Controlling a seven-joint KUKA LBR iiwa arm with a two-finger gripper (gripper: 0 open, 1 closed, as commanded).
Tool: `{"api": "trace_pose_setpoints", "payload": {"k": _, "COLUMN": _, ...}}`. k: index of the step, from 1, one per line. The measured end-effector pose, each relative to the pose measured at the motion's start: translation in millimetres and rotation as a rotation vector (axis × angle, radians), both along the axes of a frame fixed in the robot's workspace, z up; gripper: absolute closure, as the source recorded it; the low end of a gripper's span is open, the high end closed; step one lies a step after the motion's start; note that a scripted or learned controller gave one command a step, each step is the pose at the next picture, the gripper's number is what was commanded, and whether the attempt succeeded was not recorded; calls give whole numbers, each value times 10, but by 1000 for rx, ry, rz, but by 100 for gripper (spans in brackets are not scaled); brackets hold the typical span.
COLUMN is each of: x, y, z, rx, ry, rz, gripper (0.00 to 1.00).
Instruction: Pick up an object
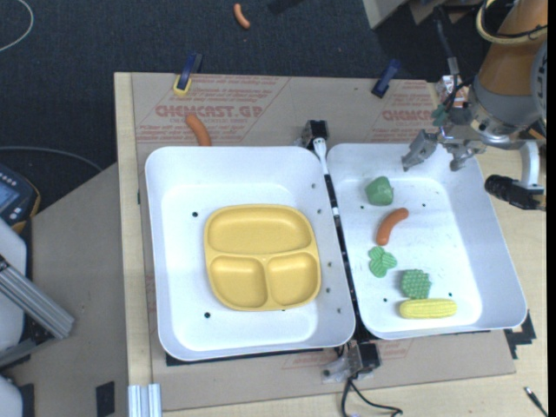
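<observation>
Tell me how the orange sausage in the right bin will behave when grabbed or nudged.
The sausage is rounded and long, so it will probably roll sideways if nudged. It looks like smooth toy plastic, likely light and perhaps slippery. It lies apart from the green pieces, so a grasp across its middle seems feasible.

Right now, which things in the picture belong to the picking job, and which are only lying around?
Belong to the job:
- gripper, above the right bin's far edge
- green pepper
- orange sausage
- green leaf piece
- green bumpy piece
- yellow corn

Just lying about:
- yellow divided plate in the left bin
- sausage on the cardboard
- sausage on the floor
</observation>
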State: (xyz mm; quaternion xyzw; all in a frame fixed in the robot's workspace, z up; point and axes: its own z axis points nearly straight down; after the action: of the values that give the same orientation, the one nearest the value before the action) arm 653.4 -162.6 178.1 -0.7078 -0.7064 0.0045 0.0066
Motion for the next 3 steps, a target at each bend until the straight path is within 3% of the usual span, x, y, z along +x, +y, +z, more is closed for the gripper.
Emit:
{"api": "trace_pose_setpoints", "payload": {"k": 1, "x": 34, "y": 3, "z": 101, "rx": -3, "ry": -16, "rz": 2, "gripper": 0}}
{"api": "trace_pose_setpoints", "payload": {"k": 3, "x": -25, "y": 97, "z": -965, "rx": -1, "ry": -9, "rz": 4, "gripper": 0}}
